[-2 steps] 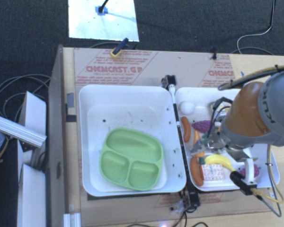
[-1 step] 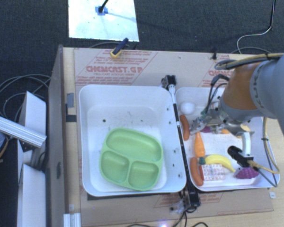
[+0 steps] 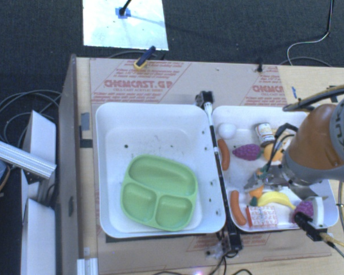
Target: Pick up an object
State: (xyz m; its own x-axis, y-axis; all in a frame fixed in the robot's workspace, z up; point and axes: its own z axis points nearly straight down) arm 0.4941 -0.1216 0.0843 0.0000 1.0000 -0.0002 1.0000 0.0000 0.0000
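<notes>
The right bin (image 3: 327, 213) holds several toy foods. A yellow banana (image 3: 276, 198) lies near its front, with a small orange piece (image 3: 255, 193) at the banana's left end. My gripper (image 3: 258, 180) hangs low just above and behind these two, left of the arm's grey wrist and orange band (image 3: 315, 136). Nothing is seen in its grasp. A purple grape bunch (image 3: 246, 151) and an orange fruit (image 3: 272, 152) lie just behind the gripper. The arm hides the bin's right part.
Also in the right bin are a white ball (image 3: 226, 130), a small can (image 3: 265, 133), two orange sausages (image 3: 223, 153) (image 3: 237, 206), a red-and-white box (image 3: 261, 215) and a purple piece (image 3: 304, 209). The left bin (image 3: 112, 125) holds a green divided plate (image 3: 159, 192).
</notes>
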